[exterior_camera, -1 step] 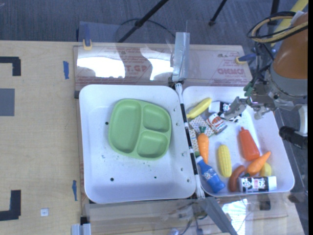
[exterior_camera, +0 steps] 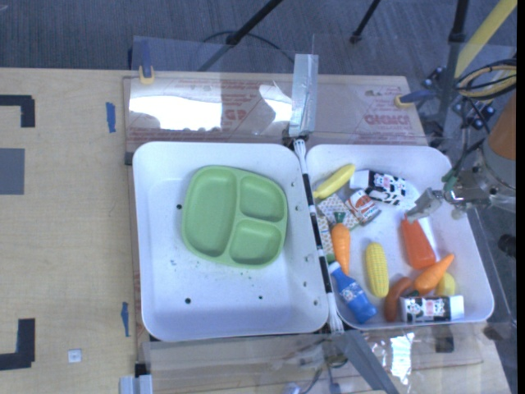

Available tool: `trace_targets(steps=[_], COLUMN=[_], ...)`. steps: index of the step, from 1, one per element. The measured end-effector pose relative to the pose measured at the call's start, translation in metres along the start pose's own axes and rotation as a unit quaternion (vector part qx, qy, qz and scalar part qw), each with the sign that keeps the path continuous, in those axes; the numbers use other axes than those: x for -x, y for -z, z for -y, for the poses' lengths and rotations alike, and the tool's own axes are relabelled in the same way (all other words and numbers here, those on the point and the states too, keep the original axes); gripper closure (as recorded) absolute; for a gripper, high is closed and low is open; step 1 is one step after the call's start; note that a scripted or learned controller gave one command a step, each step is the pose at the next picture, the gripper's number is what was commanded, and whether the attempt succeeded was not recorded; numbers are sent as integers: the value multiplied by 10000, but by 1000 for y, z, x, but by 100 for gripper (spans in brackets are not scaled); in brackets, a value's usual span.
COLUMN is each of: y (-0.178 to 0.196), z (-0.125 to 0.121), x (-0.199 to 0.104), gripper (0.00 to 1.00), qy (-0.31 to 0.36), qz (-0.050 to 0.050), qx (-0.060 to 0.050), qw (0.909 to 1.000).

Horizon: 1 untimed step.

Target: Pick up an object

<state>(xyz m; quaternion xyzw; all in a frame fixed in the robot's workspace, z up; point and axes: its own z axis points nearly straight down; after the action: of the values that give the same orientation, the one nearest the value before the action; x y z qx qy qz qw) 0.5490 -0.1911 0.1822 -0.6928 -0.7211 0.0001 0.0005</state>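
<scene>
The right bin (exterior_camera: 480, 245) holds several toy items: a yellow banana (exterior_camera: 334, 180), a black-and-white cow-patterned piece (exterior_camera: 384, 187), a small carrot (exterior_camera: 341, 247), a corn cob (exterior_camera: 376, 269), a blue bottle (exterior_camera: 354, 296), an orange bottle (exterior_camera: 417, 242), a second carrot (exterior_camera: 435, 272) and a cow-patterned carton (exterior_camera: 431, 308). My gripper (exterior_camera: 421, 207) reaches in from the right edge. It hangs just above the top end of the orange bottle, and nothing is visibly held in it.
The left bin (exterior_camera: 156, 245) holds a green divided plate (exterior_camera: 234, 216). A raised rim (exterior_camera: 312, 220) separates the two bins. Cables and the arm's body (exterior_camera: 480, 183) crowd the right side. Tripod legs stand beyond the bench at the back.
</scene>
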Motion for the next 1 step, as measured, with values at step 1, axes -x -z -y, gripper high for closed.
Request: trace_targets(steps=[1], y=[-86], z=[0], x=[19], gripper=[0], qy=[950], qz=[-14], qx=[32], qw=[9955])
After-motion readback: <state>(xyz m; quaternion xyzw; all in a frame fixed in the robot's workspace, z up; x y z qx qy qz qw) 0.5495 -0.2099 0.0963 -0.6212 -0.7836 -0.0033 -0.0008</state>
